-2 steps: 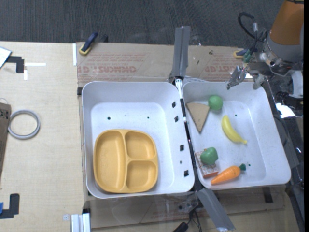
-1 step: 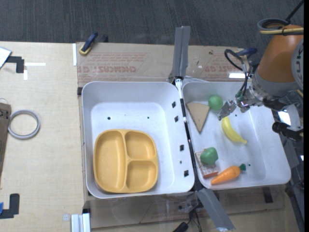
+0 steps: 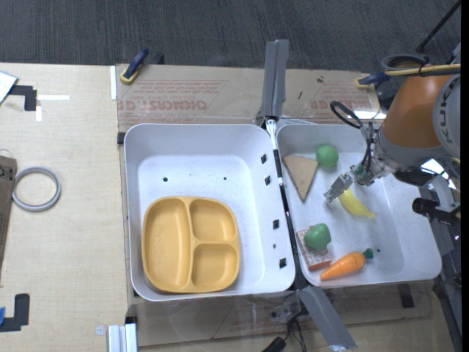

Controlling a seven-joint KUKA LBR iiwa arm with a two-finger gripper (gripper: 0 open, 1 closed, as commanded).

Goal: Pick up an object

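The divided plate (image 3: pixel 192 243) lies in the left bin (image 3: pixel 139 149). In the right bin (image 3: pixel 410 266), a sandwich wedge (image 3: pixel 302 174) sits left of the banana (image 3: pixel 356 204), the carrot (image 3: pixel 342 265) nearest; what may be a roll of tape (image 3: pixel 34 188) lies far left.

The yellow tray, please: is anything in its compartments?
Empty. The tray in the left bin shows bare yellow in all three compartments; the toy food lies in the right bin.

Two smooth white plastic bins (image 3: pixel 139 218) with a faint sheen sit on a matt, pale wood-look desk (image 3: pixel 66 270) lined with brown cardboard (image 3: pixel 198 97). A yellow plastic divided plate (image 3: pixel 192 243) looks smooth and satin. The banana (image 3: pixel 356 204), carrot (image 3: pixel 343 265) and green toy pieces (image 3: pixel 327 154) appear moulded plastic. The arm's orange band (image 3: pixel 410 112) is glossy; the gripper (image 3: pixel 344 185) shows bare metal.
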